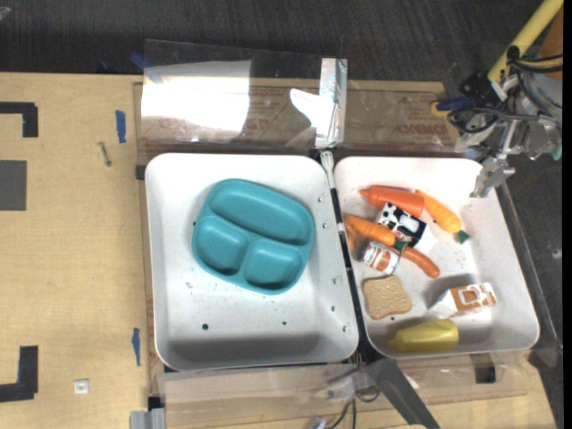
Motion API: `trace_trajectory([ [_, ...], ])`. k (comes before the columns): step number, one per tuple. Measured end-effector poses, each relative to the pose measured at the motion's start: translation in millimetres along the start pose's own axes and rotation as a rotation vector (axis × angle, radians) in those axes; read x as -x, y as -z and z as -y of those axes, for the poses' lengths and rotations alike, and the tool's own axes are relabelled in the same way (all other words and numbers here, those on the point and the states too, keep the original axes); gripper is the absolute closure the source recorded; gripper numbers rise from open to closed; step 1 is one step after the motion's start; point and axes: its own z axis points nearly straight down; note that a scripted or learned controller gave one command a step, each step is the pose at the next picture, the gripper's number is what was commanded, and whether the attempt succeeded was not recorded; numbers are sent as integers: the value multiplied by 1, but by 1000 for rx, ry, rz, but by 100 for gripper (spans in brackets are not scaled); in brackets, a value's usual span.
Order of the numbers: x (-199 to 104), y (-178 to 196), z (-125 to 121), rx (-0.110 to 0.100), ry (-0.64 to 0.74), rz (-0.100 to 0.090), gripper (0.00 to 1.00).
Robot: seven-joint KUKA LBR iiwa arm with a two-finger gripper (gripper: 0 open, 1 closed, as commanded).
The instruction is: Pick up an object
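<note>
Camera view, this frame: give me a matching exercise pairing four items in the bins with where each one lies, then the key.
Items:
1. teal three-compartment plastic plate
2. yellow plastic lemon-shaped toy
3. brown slice of toy bread
4. long orange toy carrot

Places:
A. far part of the right white bin
B. near edge of the right white bin
C. middle of the left white bin
D. right white bin, just beyond the yellow toy and beside the divider

Pairs: 1-C, 2-B, 3-D, 4-A
</note>
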Motion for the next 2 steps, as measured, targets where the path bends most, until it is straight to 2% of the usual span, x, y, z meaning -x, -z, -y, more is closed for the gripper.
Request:
trace_trajectory([
  [1,-4,-137,4,-1,49,5,0],
  [2,-75,-148,-9,0,-164,1,0],
])
